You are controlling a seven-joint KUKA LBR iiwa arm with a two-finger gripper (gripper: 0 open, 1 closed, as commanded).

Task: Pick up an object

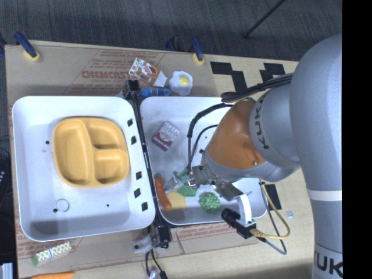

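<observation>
Several small items are clustered at the near end of the right bin (174, 106), directly under the gripper (189, 182): a green bumpy ball (210, 201), a yellow block (177, 202), a green piece (187, 191) and an orange carrot-like piece (162, 193).

No single target is named by the task; the green piece and yellow block are judged the likeliest candidates, being closest to the tool. They are seen just below and left of the gripper tip in the picture, touching or nearly touching each other. The carrot-like piece is laid against the bin's left wall, long axis running roughly along that wall. The green ball is set just right of the yellow block, under the wrist.

Gripper state: cannot be told. The tip is crowded by clutter and the orange wrist band (232, 141) above it; nothing is seen clearly held.

A small red-and-white packet (167, 135) is placed apart, towards the middle of the same bin, well clear of the cluster.

One item is held in the left bin (23, 156): a yellow divided tray (91, 151), lying flat, with three compartments that look bare.

Outside the bins, at the far edge, a printed carton (142, 70), a blue item (154, 92) and a white-and-yellow egg-like item (181, 82) are seen on the bench.

Risk judged: tight packing makes a clean single grasp unlikely.
</observation>
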